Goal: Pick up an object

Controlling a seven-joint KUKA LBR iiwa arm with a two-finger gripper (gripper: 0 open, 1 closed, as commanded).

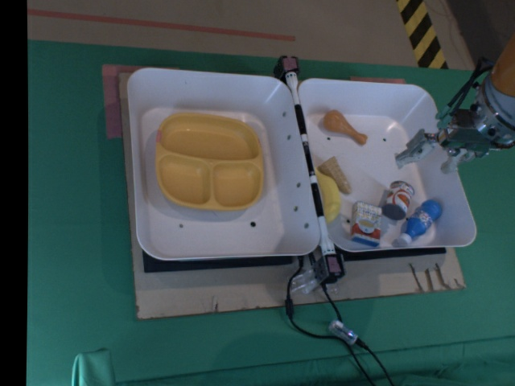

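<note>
Your hand [434, 153] hangs over the right-hand edge of the right bin [418, 103], up near its far right corner. Two fingers show: one [412, 149] reaches left over the bin floor, the other [451, 162] sits closer to the rim. They stand spread apart with bare white bin between them, so the hand is open and grips nothing. The grey wrist and orange band enter at the right edge of the view.

Objects in the right bin, none touching the hand:
- a toy chicken drumstick [344, 126], brown-orange, in the far left part, lying at a slant;
- a tan cone-shaped piece [335, 174] near the middle left;
- a yellow item [329, 196] against the left wall, just below the cone and close to touching it;
- a small printed carton [366, 223] near the front wall;
- a can [397, 199] with red and white label, tipped, just right of the carton;
- a blue and white bottle [421, 221] lying on its side in the front right corner, beside the can.

The can and bottle lie nearest your hand, below it in the view, and well apart from the fingers.

The left bin [153, 232] holds a yellow divided tray [209, 161] with three compartments, set toward its left half. Both bins sit on the green counter [72, 215], with a cable [322, 324] trailing from the front of the divider between them.
</note>
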